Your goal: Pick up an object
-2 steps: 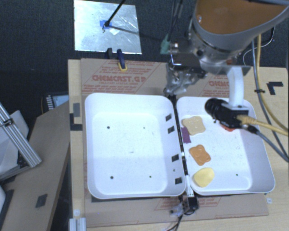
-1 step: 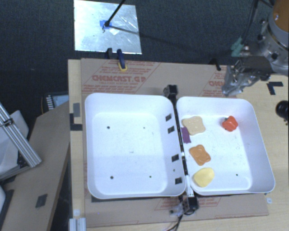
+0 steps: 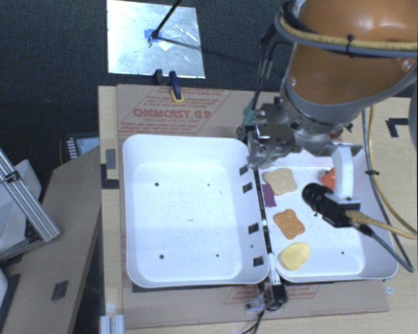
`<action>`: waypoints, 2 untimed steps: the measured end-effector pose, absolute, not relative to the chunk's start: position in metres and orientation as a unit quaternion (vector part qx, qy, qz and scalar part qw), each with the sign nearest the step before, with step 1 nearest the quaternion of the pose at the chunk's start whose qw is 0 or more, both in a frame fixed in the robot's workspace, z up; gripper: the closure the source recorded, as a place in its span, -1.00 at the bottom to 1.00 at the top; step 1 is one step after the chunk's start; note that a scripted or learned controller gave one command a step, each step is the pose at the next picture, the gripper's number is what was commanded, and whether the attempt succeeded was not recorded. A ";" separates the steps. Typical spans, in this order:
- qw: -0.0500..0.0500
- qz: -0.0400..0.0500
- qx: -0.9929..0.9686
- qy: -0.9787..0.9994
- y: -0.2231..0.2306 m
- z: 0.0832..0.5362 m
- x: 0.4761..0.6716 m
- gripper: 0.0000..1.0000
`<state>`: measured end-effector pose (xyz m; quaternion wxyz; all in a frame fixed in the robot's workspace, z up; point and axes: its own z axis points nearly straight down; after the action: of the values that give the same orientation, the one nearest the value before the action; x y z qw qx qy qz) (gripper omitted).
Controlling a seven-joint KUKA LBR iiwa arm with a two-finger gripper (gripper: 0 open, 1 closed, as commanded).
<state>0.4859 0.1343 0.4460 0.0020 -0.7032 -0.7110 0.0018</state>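
The arm's orange band (image 3: 356, 19) looms largest, above the right bin (image 3: 372, 258). Below it the gripper (image 3: 260, 153) hangs over the bins' shared edge; finger state indeterminable. In this bin lie a tan piece (image 3: 281, 181), an orange piece (image 3: 289, 224), a yellow piece (image 3: 294, 256) and, possibly, a partly hidden red object (image 3: 328, 176). Left bin (image 3: 183, 215) adjoins.

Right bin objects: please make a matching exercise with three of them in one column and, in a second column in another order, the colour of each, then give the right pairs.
All three lie in the right bin.

Column one:
1. the piece nearest the front rim
2. the middle piece
3. the piece nearest the arm

Column two:
A. orange
B. pale tan
C. yellow

Right pairs: 1-C, 2-A, 3-B.
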 end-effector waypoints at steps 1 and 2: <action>-0.002 -0.006 -0.703 -0.711 0.190 0.540 0.486 1.00; -0.002 -0.001 -0.712 -0.702 0.059 0.535 0.518 1.00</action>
<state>0.5182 0.0594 0.5353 -0.0023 -0.7118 -0.7024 -0.0006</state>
